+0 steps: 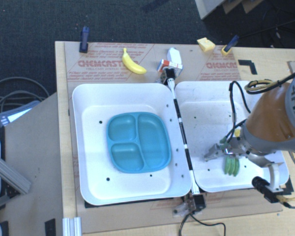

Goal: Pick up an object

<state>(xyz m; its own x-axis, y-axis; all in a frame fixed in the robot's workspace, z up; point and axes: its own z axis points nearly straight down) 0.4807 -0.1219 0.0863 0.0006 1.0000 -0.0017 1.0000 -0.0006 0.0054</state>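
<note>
Gripper [221,151] perhaps touching green object [231,165] in right bin [206,132]

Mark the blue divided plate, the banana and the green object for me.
blue divided plate [138,141]: camera view, centre ridge of the plate.
banana [132,64]: camera view, middle of its curved body.
green object [231,165]: camera view, middle of it, near the claw.

Yellow banana [132,63] on bench, blue divided tray [138,142] in left bin [88,112]
</note>
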